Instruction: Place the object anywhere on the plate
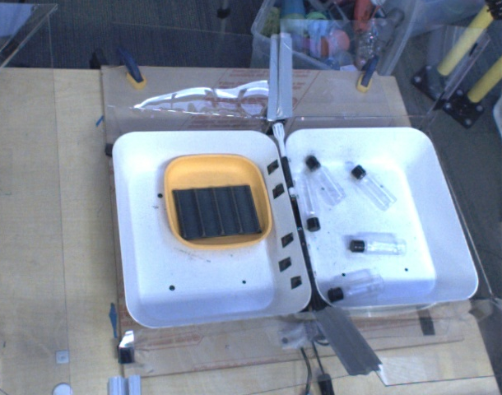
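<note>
A yellow plate (178, 174) sits in the left white bin (144, 286). A dark grey ribbed rectangular object (216, 211) lies flat on the plate, covering most of its middle. In the right white bin (448, 245) lie several clear vials with black caps: one near the top left (323, 179), one at the top centre (372, 186), one in the middle (373, 243), one near the front edge (354, 286), and one along the divider (307, 208).
A metal strip (280, 76) stands behind the bins at the divider. A clear tub of colourful items (333, 19) sits beyond the bench at the back. Blue clamps (132, 69) hold the board corners. Wooden bench surface lies to the left.
</note>
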